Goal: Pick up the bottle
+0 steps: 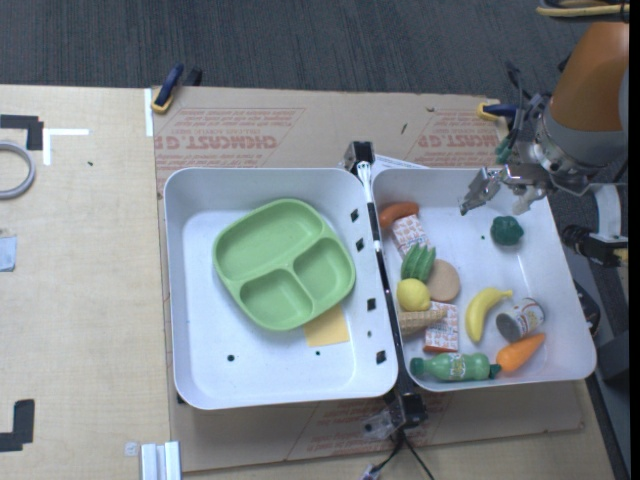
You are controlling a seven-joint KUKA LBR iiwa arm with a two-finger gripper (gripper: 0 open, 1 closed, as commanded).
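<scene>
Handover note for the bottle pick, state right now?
Pincer: over the far end of the right bin, fingers spread, nothing between them.
Bottle: green, lying on its side along the right bin's near wall, beside the carrot and below the banana.
Done: nothing visible; bottle not grasped.
Left: cross to the near wall, descend, grasp, lift.

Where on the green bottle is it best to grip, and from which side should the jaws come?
Grip the green bottle around the middle of its body, coming straight down from above. It lies on its side along the near wall of the right bin, so the jaws should probably close across its width. The carrot crowds one end, so mid-body looks freer.
</scene>
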